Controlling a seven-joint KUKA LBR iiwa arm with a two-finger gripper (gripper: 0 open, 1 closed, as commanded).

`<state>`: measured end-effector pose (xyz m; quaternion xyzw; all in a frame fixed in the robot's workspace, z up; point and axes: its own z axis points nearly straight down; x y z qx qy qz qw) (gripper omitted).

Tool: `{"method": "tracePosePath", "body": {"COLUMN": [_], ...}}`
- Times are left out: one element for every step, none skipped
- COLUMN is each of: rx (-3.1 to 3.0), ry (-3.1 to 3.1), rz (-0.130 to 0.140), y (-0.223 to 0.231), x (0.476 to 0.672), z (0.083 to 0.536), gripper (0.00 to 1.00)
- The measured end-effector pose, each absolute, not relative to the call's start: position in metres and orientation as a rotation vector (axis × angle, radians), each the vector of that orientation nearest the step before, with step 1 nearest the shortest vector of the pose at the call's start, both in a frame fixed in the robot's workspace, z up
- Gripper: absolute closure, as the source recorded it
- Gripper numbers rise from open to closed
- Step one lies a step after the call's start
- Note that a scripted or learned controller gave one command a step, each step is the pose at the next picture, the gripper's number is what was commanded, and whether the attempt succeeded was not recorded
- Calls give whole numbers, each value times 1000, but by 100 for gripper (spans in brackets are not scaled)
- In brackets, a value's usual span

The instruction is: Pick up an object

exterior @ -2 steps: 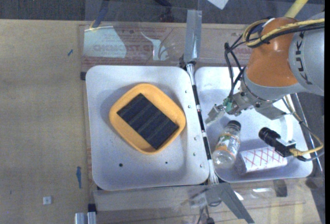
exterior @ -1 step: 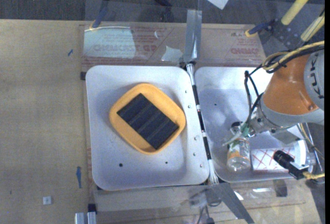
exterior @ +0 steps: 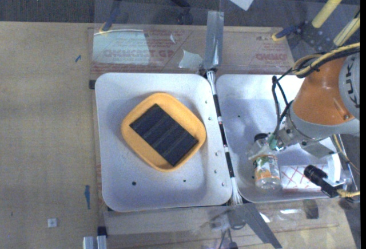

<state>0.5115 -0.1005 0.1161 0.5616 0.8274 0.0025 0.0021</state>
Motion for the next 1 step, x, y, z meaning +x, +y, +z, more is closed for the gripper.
{"method": "tracePosePath", "body": {"rx": [1690], "ry": [2647], "rz": [0], "y": [-71], "x": [540], "z": [204], "gripper": [100]}}
